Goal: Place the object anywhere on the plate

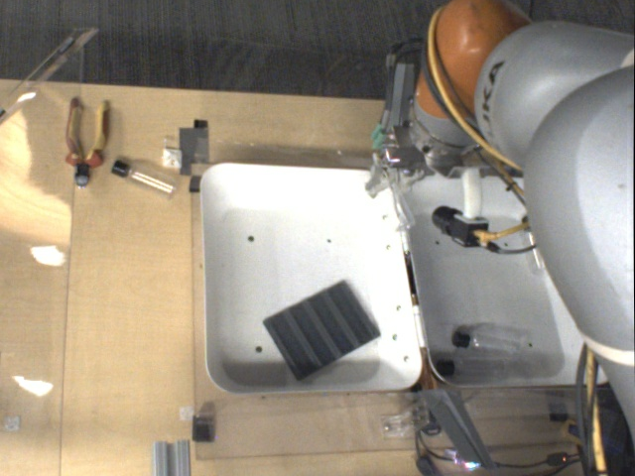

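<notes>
Nearest the lens is the grey arm point(575, 167), reaching in over the right bin point(437, 286), with its orange band at the top. Its gripper point(395, 178) hangs at the far end of the wall between the two bins. How wide it is spread cannot be told; nothing shows held in it.

A clear tube point(491, 340) with a dark cap, likely the object to move, lies in the right bin at its near end, well apart from the gripper. Its long axis runs across the view, cap toward the left bin point(203, 266). A dark ribbed slab point(322, 327), probably the plate, lies tilted at that bin's near end, just across the wall from the tube.
</notes>
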### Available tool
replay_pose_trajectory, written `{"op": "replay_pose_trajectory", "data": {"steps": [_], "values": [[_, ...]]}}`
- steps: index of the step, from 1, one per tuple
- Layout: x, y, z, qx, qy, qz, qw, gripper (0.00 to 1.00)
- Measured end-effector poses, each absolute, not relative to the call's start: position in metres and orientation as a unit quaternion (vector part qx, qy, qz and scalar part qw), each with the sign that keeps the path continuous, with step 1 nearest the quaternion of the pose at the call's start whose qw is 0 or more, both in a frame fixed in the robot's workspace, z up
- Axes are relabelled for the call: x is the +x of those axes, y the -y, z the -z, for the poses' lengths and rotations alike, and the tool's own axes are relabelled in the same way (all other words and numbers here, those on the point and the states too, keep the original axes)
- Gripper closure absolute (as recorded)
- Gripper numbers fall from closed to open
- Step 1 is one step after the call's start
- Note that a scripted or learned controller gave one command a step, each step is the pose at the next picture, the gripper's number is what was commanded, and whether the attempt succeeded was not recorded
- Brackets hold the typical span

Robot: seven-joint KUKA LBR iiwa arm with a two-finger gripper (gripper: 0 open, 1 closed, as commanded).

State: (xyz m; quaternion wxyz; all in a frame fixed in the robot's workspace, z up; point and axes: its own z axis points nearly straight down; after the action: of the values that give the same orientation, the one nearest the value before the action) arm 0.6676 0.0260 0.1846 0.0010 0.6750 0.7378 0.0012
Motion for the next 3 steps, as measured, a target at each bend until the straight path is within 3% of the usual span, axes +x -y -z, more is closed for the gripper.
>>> {"op": "replay_pose_trajectory", "data": {"steps": [1,2,3], "values": [[0.669,-0.091,-0.186,0.563,-0.826,-0.0021,0.002,1.00],[0.668,-0.178,-0.144,0.487,-0.873,-0.0016,0.001,1.00],[0.669,-0.222,-0.161,0.233,-0.973,-0.0022,0.002,1.00]]}}
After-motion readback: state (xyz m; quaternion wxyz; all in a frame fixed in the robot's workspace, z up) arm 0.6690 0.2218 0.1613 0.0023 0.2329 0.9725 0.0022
